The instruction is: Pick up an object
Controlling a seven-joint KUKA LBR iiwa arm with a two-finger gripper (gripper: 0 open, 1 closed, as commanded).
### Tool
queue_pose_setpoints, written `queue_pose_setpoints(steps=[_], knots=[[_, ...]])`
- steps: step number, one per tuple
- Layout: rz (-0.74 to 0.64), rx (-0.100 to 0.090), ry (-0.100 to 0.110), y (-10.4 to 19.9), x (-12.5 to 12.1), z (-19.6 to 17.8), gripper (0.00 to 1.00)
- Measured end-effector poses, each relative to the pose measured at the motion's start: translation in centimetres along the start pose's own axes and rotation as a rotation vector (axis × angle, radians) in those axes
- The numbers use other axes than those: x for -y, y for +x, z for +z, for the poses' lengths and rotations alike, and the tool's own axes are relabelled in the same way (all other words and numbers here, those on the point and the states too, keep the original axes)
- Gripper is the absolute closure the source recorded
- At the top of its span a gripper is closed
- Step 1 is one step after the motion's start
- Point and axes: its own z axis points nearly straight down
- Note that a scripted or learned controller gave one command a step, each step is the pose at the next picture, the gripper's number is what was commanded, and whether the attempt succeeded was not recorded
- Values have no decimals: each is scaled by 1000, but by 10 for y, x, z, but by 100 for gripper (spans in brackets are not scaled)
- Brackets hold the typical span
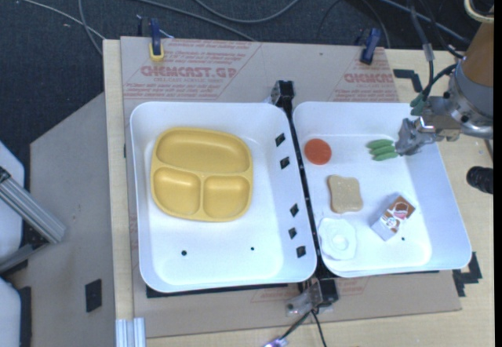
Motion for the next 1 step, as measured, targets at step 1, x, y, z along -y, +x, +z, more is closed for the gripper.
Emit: queue_pose_setpoints(steps=[1], knots=[[-5,-4,10,59,3,14,100]])
